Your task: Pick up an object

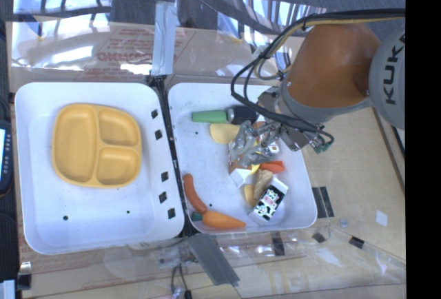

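Observation:
My gripper [248, 145] hangs low over the middle of the right bin [207, 167], under the orange wrist band. Just to its left lie a pale yellow piece [222, 133] and a green stick with a black end [210, 116]. Right below it are a red-orange piece [273, 167], a tan bread-like piece [262, 184] and a black-and-white cow-patterned box [269, 202]. An orange sausage [193, 193] and a carrot [222, 220] lie at the bin's near-left corner. I see nothing clearly held.
The left bin [41, 215] holds a yellow divided plate [96, 145]. A black taped ridge [165, 153] separates the two bins. Bare white floor shows on the right bin's left side, between the green stick and the sausage.

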You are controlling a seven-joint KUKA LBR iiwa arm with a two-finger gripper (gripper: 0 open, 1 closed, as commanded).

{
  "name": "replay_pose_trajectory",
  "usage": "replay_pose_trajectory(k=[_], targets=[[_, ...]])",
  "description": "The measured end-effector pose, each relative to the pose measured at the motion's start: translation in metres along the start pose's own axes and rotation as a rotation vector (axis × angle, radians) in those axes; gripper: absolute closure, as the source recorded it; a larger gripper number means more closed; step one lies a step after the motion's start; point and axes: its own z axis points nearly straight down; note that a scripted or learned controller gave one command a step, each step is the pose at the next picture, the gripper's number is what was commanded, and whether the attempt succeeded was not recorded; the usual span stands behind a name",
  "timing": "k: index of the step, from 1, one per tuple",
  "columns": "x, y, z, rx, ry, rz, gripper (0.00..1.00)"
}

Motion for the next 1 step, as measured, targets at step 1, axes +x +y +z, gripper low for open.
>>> replay_pose_trajectory(k=[1], targets=[[0.0325, 0.0390, 0.0894, -0.009, 0.006, -0.103, 1.00]])
